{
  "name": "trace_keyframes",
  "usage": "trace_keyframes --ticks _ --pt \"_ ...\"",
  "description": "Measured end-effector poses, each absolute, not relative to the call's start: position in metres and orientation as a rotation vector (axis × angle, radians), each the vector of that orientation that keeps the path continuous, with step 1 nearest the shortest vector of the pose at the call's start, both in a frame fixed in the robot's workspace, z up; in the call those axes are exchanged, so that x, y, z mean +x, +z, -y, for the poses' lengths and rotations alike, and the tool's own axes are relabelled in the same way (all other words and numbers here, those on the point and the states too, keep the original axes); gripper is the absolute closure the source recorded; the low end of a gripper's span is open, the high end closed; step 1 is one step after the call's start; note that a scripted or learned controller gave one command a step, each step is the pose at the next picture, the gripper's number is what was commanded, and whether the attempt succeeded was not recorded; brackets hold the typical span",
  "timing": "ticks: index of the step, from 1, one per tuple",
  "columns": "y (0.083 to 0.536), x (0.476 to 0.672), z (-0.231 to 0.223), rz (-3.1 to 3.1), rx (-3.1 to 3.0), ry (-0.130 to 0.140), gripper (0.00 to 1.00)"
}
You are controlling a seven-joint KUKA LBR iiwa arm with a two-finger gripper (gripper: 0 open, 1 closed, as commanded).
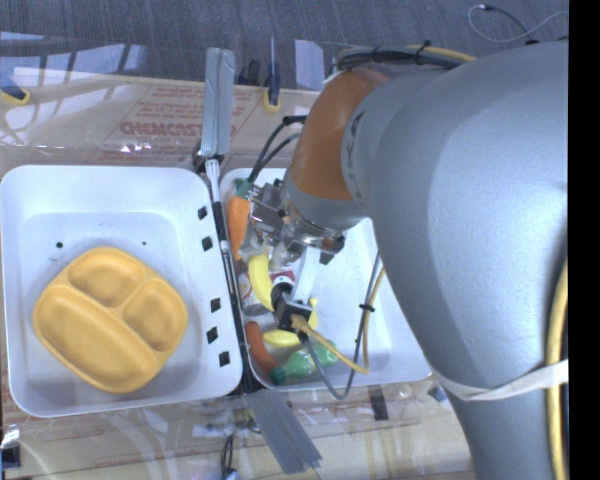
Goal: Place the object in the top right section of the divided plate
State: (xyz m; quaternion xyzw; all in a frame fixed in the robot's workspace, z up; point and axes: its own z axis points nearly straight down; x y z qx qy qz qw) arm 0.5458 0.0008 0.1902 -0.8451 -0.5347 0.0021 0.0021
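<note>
The claw (280, 260) reaches down beside the banana (261, 281) in the right bin (405, 366), likely picking for the yellow divided plate (110, 318); I cannot tell its spread.

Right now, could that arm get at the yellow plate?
Probably yes: the plate lies uncovered in the left bin, nothing on it. The arm hangs over the right bin beside it, with just the low wall between to cross.

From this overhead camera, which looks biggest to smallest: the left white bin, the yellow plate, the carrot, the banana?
1. Left white bin
2. Yellow plate
3. Carrot and banana: these look similar, and the arm partly hides both, so I leave them unranked.
</note>
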Motion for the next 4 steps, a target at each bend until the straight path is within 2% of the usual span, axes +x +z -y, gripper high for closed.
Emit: trace_keyframes --ticks 1,2,3,4 --pt "0.19 0.475 -0.054 1.33 -2.84 0.01 1.0" --pt "0.134 0.484 -0.119 0.659 -3.068 0.013 1.0" --pt "0.096 0.48 -0.181 1.072 -2.957 -0.014 1.0" --pt "0.143 0.485 -0.112 1.084 -2.945 0.007 1.0"
